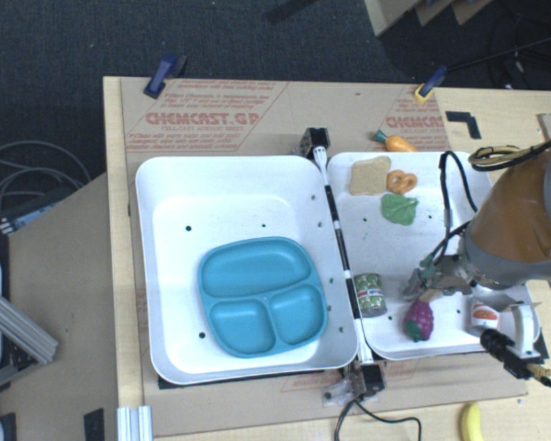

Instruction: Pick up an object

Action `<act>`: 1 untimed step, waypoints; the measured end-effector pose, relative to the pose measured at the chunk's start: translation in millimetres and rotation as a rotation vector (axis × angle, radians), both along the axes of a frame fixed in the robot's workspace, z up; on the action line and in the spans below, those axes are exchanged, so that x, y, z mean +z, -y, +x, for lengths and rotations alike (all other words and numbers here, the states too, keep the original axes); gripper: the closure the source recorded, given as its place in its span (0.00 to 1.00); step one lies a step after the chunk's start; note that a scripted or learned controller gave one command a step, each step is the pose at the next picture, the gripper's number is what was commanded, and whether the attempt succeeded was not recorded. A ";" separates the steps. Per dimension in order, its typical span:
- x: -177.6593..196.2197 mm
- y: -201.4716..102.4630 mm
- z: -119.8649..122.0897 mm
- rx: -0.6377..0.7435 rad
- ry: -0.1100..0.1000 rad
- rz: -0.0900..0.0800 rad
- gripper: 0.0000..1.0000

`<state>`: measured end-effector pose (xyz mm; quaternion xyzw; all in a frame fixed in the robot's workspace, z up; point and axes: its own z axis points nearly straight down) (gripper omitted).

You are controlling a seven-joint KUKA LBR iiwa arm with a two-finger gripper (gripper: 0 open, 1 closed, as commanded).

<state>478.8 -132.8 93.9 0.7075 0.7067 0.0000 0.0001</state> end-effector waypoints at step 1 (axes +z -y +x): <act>91.2 -62.2 23.8 0.003 0.002 0.001 1.00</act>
